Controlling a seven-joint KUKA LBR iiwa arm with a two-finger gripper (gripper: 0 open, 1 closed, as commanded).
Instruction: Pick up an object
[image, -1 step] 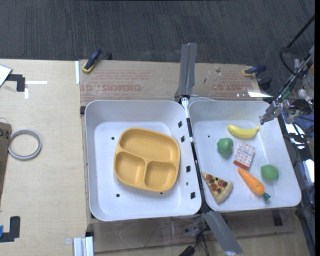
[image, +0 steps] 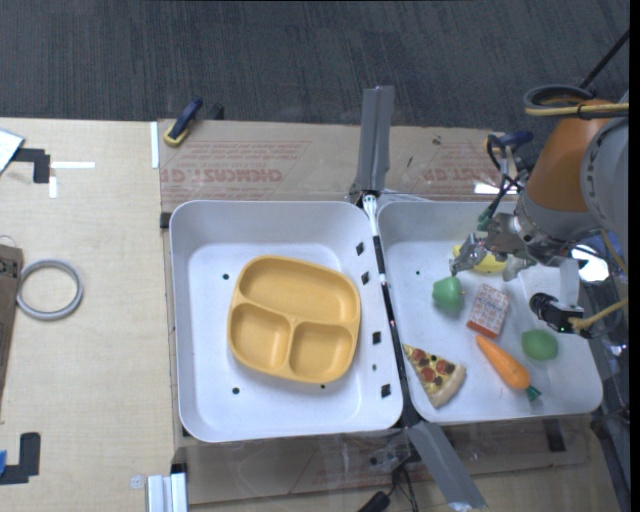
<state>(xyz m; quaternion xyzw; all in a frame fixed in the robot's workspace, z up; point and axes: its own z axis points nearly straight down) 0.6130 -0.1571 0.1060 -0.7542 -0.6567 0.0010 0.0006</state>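
Note:
The right bin (image: 580, 400) holds several toys. My gripper (image: 487, 260) is low at the bin's back, over a yellow toy (image: 488, 264) that shows between its spread fingers (image: 461, 262); the gripper is open. Just in front lie a green pear-like toy (image: 447, 292) and a red-and-white packet (image: 488, 309). An orange carrot (image: 503, 363), a green ball (image: 540, 345) and a pizza slice (image: 436, 373) sit nearer the front.
The left bin (image: 195, 300) holds a yellow divided plate (image: 294, 319). A roll of tape (image: 46, 289) lies on the bench at the far left. A metal divider post (image: 375, 140) stands between the bins at the back.

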